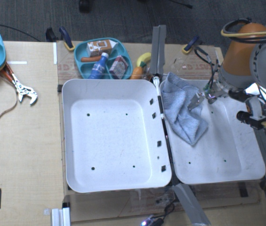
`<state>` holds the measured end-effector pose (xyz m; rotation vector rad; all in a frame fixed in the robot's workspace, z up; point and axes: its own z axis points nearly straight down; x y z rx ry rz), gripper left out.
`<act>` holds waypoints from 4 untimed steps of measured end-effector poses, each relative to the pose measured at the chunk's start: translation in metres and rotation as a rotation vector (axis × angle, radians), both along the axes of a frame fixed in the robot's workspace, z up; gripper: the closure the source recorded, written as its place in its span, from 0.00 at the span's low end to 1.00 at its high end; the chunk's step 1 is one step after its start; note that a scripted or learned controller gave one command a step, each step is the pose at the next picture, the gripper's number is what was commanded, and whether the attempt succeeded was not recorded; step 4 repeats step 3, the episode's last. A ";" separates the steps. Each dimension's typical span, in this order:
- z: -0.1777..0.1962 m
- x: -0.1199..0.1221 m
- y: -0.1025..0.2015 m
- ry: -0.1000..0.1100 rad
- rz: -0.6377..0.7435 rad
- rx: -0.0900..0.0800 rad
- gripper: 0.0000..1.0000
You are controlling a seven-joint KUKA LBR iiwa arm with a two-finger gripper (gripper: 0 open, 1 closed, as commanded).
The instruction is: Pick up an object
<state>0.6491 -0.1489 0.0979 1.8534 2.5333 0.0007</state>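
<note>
On the counter (24, 149), the left bin (109, 135) lies bare. The right bin (227, 149) holds a crumpled blue-grey cloth (182, 109), bunched against its wall at about ten o'clock. The gripper (199, 99) sits at the cloth's right edge, at three o'clock of it, touching or nearly touching the fabric; from here I cannot tell how it is set. This looks like the grasping step, the lift not yet made. Next it needs a firm pinch on a fold, then a straight rise.
</note>
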 end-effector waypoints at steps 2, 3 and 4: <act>-0.006 -0.132 -0.032 0.003 0.074 0.001 0.00; -0.005 -0.051 -0.037 0.002 -0.030 0.000 0.00; -0.005 -0.051 -0.037 0.002 -0.030 0.000 0.00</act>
